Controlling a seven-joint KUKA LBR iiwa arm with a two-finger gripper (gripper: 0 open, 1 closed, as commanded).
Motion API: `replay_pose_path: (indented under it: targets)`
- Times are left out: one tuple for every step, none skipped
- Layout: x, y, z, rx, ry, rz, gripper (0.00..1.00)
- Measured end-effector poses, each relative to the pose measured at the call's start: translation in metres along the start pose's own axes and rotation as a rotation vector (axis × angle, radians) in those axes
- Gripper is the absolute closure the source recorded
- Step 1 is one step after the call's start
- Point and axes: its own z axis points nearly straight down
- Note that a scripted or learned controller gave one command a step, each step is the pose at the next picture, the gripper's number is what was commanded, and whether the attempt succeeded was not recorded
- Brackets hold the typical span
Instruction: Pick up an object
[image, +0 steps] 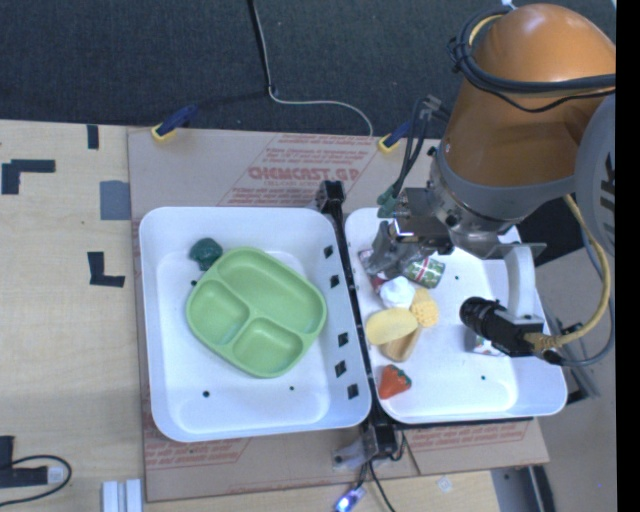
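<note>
Tool (384, 258) hangs low over the upper left corner of the right bin (470, 395), close to the divider between the two bins, with the arm (520, 110) bulking in from the right above it. From this angle I cannot tell whether the tool is apart or together, and I see nothing clamped in it.

Just beside it, to the right, lies a small can (427, 270) with a green and red label, tilted on its side. Just below the tool I see a white piece (397, 292), then a yellow piece (390, 325) touching a tan cone (402, 347), and a smaller yellow bit (426, 312) next to them. A strawberry (394, 381) sits near the bin's lower left corner, apart from the cluster.

In the left bin (170, 300) I have a green divided plate (255, 310) lying flat, with a dark green lump (206, 251) at its upper left edge. Both bins rest on a cardboard sheet (290, 170) on the table (60, 330)
</note>
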Motion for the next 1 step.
replay_pose_path:
  targets:
    - [0.0452,0.0125,-0.0945,-0.003,0.001,-0.002,1.00]
